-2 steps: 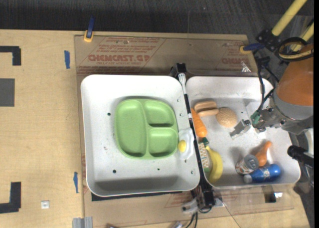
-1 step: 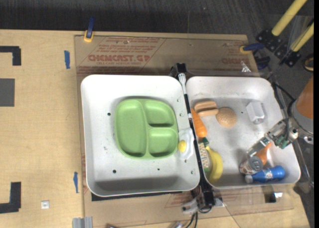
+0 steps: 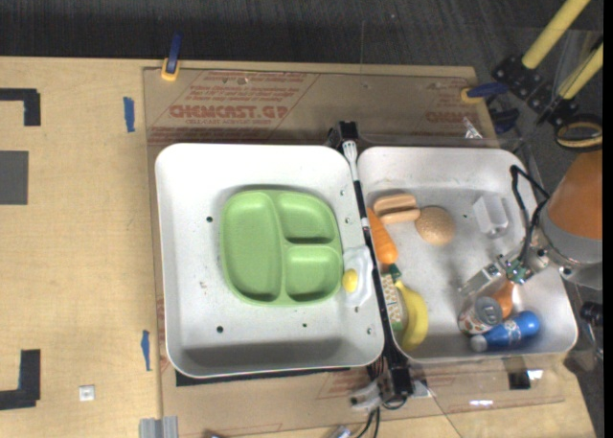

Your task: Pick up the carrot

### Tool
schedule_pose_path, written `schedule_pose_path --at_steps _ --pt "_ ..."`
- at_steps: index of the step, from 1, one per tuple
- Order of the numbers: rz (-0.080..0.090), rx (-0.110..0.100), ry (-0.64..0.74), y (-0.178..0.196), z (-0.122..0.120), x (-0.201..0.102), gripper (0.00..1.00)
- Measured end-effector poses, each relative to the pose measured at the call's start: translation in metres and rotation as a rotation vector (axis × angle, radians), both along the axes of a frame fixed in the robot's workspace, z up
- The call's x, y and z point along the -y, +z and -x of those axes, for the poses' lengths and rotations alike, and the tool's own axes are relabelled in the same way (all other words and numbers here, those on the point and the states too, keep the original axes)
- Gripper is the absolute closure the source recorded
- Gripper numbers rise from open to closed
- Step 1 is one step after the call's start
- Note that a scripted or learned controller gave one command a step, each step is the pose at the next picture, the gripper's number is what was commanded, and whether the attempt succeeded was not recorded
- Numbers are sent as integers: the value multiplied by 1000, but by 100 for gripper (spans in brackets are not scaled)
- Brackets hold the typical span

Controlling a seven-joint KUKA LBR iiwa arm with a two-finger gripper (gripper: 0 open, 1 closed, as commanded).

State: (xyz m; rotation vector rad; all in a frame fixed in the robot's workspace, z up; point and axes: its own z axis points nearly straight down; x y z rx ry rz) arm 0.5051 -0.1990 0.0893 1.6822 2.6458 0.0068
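The carrot [image 3: 384,242] is a short orange piece with a green end. It lies along the left wall of the right bin [image 3: 450,172], just below a hot dog bun [image 3: 395,205]. My gripper [image 3: 491,277] hangs low over the right half of that bin, well to the right of the carrot and apart from it. It is just above a small can [image 3: 485,312] and a blue bottle [image 3: 508,332]. The grey arm with its orange band [image 3: 578,198] comes in from the right edge.
A banana [image 3: 415,317] and a dark bottle [image 3: 391,288] lie below the carrot. A brown round potato [image 3: 436,225] sits right of it, and a clear cup [image 3: 492,214] lies further right. The left bin [image 3: 192,264] holds a green divided plate [image 3: 283,245].
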Motion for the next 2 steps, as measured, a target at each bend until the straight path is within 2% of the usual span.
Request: schedule_pose_path --at_steps 1,2 --pt "11 18 -5 12 -4 3 100" --pt "11 17 -5 12 -3 3 0"
